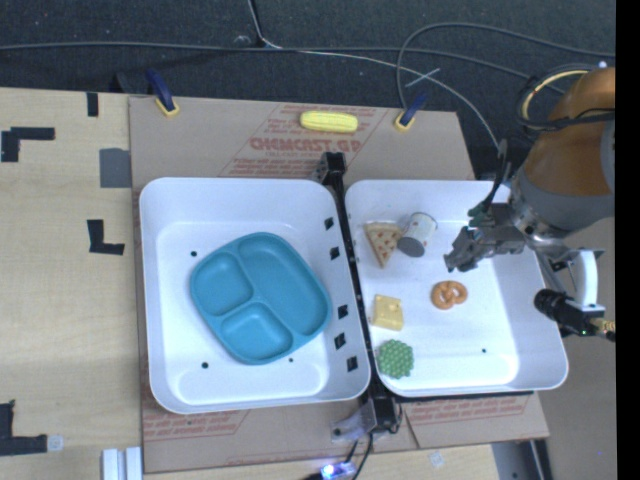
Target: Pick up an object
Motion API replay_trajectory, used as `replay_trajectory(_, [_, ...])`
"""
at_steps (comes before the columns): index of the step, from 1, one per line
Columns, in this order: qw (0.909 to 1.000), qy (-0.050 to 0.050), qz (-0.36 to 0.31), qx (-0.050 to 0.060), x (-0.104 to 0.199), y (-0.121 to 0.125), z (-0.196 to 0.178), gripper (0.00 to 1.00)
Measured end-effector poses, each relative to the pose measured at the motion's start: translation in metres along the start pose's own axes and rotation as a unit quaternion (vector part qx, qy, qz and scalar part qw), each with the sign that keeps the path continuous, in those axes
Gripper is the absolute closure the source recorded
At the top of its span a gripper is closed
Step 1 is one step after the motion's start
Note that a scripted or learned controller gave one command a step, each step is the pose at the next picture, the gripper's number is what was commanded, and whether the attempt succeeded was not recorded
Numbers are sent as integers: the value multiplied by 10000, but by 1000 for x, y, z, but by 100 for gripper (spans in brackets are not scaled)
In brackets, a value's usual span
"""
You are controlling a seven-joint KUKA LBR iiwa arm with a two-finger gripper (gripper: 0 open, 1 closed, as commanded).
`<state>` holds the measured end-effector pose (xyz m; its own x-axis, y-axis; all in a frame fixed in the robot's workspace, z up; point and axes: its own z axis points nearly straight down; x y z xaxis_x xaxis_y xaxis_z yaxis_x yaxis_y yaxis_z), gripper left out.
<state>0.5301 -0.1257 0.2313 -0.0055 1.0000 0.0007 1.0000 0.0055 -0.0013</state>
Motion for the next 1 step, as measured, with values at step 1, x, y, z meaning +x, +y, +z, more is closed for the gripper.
replay_trajectory(1, [10000,6,-9,-7,57,1,-7,100])
